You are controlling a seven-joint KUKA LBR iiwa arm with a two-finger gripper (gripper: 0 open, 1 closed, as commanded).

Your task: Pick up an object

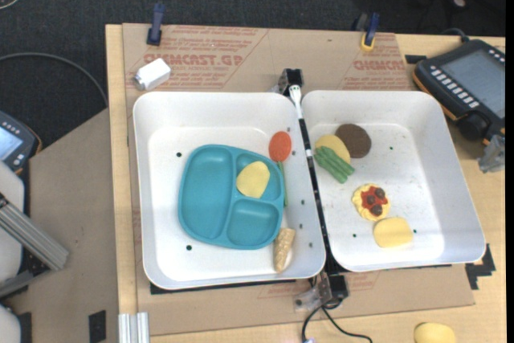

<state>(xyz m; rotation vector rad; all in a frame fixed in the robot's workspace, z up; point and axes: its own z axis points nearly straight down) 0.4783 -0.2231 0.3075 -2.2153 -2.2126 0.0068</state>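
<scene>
A green bean bundle (pixel 333 163) is laid near the right bin's (pixel 450 173) left wall, its long axis running from upper left to lower right. A blue tray (pixel 210 205) is set in the left bin (pixel 152 173).

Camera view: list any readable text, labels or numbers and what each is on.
"CHEMCAST G.P." as best it reads, red, blurred: on the brown sheet under the bins, upper left.
A second red print, upper right of that sheet: same style, too blurred to read.
Black handheld pendant: buttons and screen, markings too small to read.
Teal plate and food items: no text.
</scene>
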